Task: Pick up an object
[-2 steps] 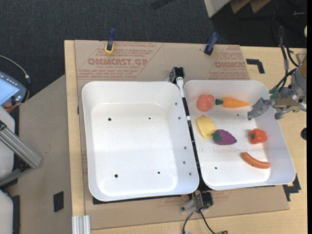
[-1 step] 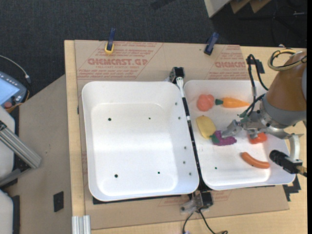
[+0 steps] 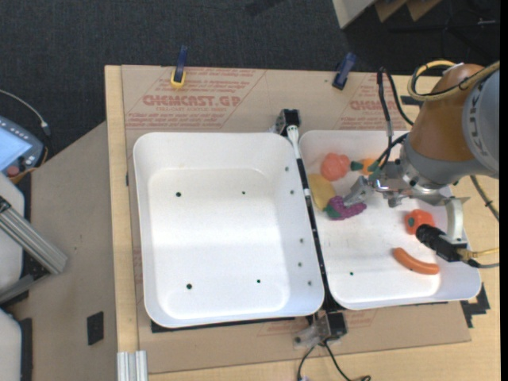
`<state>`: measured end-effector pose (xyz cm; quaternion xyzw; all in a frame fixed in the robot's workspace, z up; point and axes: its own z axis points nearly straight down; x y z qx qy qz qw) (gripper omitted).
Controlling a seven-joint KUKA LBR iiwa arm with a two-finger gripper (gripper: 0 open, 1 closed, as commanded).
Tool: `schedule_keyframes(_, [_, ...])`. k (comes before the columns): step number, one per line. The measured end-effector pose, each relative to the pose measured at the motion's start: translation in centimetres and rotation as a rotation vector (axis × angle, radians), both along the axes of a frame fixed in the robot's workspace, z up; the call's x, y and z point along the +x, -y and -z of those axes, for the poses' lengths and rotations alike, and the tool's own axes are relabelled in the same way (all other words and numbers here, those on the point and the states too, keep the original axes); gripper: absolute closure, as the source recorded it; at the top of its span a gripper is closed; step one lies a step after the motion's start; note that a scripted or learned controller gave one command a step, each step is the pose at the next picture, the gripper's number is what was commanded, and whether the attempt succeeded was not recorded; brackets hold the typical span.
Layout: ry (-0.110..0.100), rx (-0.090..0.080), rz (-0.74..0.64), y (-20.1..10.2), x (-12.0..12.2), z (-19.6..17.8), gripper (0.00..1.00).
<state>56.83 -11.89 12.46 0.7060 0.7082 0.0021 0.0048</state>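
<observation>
Cardboard-topped bench (image 3: 238,94) w/ 2 white bins (image 3: 214,221) side by side.

Sitting side by side on the table (image 3: 119,213): left bin (image 3: 214,221) and right bin (image 3: 373,280). Lying in the right bin: several toys (image 3: 336,166) clustering near the shared edge, with a sausage-shaped piece (image 3: 416,261) resting toward the front right.

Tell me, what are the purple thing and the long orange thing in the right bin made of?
The purple thing looks like moulded plastic toy food, smooth, lumpy and evenly coloured. The long orange thing also looks plastic or rubbery: one flat colour with a slight shine. Both are small, so I can't be sure.
</observation>
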Motion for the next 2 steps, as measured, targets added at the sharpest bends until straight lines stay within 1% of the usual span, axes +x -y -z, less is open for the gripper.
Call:
schedule_keyframes(1, [0.008,0.003,-0.005,-5.2,7.7,-10.1,0.0])
schedule_keyframes(2, [-0.014,0.004,0.002,-5.6,8.0,-5.8,0.0])
